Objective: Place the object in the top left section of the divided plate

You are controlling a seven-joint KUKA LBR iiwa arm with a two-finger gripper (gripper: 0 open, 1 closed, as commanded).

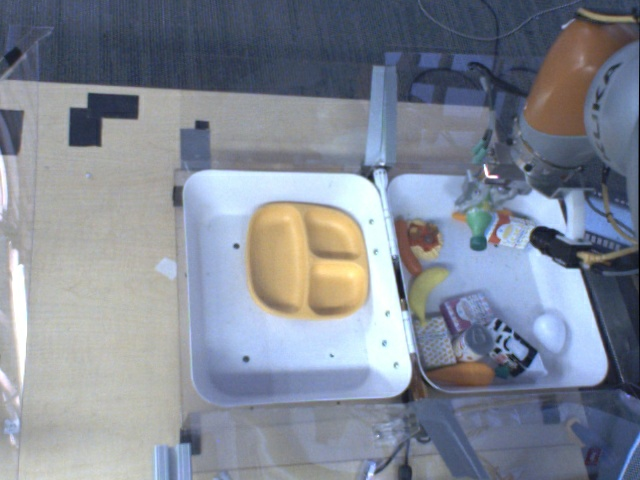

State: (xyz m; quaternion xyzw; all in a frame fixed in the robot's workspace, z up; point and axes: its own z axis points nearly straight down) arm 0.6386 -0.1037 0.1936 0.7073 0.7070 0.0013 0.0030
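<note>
With the gripper (487,196) just above the green object (478,230), grip state unclear, it should centre over it before carrying to the divided plate (305,259)

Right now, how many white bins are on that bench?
2. The left bin holds a yellow divided plate; the right bin beside it holds a jumble of small items, below the gripper.
</note>
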